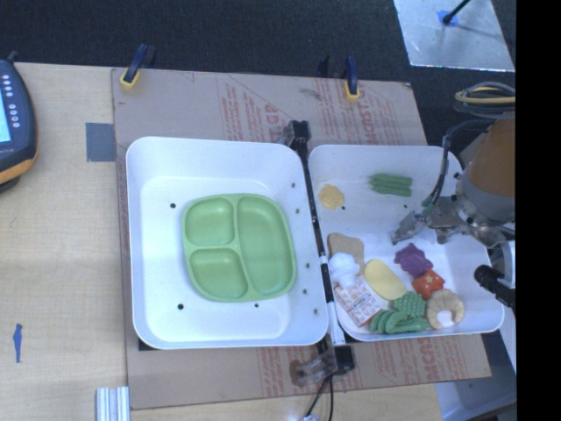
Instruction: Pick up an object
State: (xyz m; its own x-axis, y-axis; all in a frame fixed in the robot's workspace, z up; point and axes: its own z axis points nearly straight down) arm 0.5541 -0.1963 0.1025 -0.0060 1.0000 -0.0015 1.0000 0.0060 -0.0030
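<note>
Hovering the gripper (412, 228) over the right bin (368, 156), claw released, nothing between the fingers — approach step, I judge. Purple toy (412, 258) sits just below it; next I'd descend and close squarely.

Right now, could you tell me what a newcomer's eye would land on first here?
Probably the green divided plate, alone in the middle of the left bin. Next, the bright toy foods crowded along the right bin's near edge, with green beans lying apart near its far side. The end effector hangs over that bin's right part.
</note>
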